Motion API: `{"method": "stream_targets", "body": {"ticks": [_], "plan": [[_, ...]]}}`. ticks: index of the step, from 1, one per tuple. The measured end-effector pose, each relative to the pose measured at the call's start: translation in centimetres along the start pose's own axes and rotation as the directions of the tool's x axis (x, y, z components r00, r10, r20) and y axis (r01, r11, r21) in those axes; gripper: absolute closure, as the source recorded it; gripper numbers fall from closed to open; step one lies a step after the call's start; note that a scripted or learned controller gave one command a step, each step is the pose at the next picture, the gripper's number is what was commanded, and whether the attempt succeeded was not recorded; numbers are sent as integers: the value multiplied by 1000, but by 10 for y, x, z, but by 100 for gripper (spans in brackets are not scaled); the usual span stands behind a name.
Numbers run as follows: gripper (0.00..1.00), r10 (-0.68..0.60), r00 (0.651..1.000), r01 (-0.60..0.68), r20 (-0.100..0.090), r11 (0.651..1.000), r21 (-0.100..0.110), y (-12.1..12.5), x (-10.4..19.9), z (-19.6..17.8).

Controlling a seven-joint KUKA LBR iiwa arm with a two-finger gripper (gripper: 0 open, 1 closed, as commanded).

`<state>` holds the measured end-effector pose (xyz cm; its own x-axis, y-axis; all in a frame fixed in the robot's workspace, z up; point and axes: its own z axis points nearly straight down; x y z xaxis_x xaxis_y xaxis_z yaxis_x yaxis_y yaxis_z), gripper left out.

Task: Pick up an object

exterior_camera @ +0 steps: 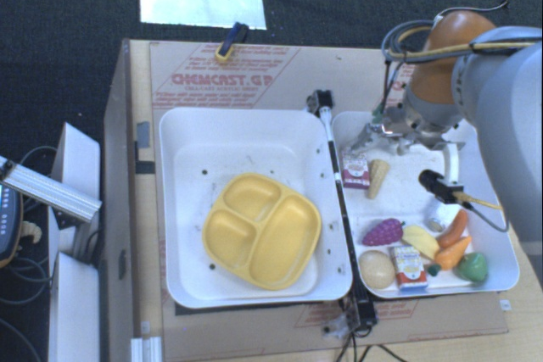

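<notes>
My gripper (383, 140) hangs over the back of the right bin (501, 267), open, with nothing between its fingers. Just in front of it lie a small red-and-white carton (355, 171) and a tan cone (377, 176). Nearer the front of this bin are a purple grape bunch (383, 231), a yellow banana (420, 240), a beige egg-shaped piece (377, 269), an orange-and-white box (410, 267), two orange carrots (455, 243) and a green piece (473, 267). The grey arm with its orange band (445, 55) covers the bin's back right corner.
The left bin (182, 182) holds a yellow divided plate (263, 229). A black divider (335, 182) runs between the two bins. A black fitting (439, 184) with a yellow cable hangs off the arm over the right bin. Brown cardboard (229, 76) lies behind the bins.
</notes>
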<state>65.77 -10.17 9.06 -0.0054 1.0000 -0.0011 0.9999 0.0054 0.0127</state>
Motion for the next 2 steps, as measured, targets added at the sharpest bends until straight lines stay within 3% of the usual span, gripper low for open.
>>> {"method": "stream_targets", "body": {"ticks": [1, 2], "plan": [[0, 2, 1000, -2, 4, 1000, -7, -18, 13, -1], [100, -2, 1000, 2, -3, 1000, -7, -17, 17, -12]]}}
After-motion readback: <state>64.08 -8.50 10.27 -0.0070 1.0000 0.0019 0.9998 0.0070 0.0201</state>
